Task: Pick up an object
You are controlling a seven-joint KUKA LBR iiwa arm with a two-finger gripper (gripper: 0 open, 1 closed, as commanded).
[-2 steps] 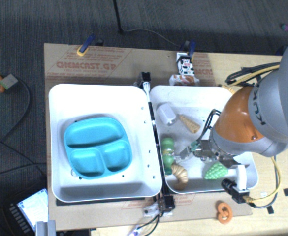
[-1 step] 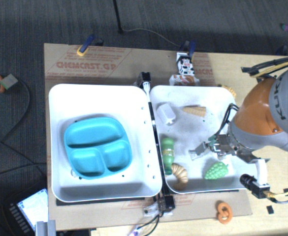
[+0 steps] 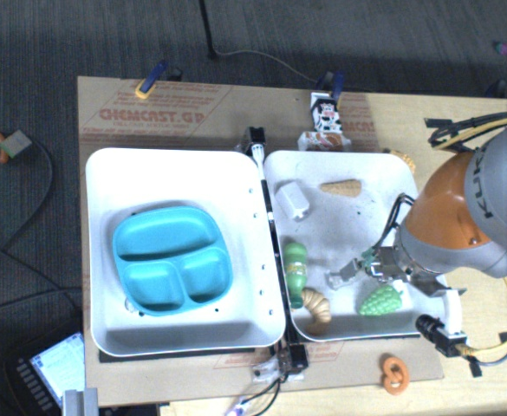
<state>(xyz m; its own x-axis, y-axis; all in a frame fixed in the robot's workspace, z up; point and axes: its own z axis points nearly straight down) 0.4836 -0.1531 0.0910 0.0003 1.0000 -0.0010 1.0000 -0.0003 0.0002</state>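
So far nothing lifted. Claw (image 3: 367, 269) low in right bin (image 3: 340, 165), lower right of frame, just above-left of green bumpy toy (image 3: 381, 302); finger state unreadable. Grasp and lift remaining.

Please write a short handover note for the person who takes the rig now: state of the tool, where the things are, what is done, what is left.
Tool: low in the right bin, open, nothing between its fingers.
Things in the right bin: green bumpy toy just right of the tool, green bottle and croissant by the left wall, white block, orange cone.
Left bin: blue divided tray.
Done: no pick yet.
Left: grasp one object and lift it.
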